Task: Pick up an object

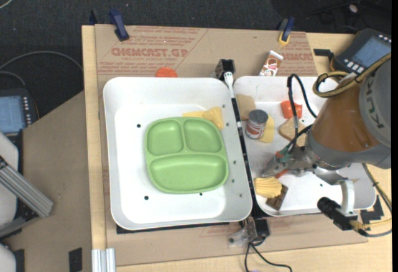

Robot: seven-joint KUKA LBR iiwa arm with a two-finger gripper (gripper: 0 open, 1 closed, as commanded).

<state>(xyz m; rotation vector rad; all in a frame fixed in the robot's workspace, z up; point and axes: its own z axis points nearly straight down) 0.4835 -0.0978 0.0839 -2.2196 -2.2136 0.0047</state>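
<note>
My gripper hangs low over the left part of the right bin, at the end of the grey and orange arm reaching in from the right. Just below it lie a yellow ridged piece and a dark brown piece. A small red and silver can stands above it, with a yellow piece against the can. An orange block and a tan piece lie further back. Nothing shows between the fingers.
The left bin holds a green divided plate and a yellow wedge at the plate's upper right. A small carton and an orange disc lie on the bench behind the bins. Blue clamps grip the back edge.
</note>
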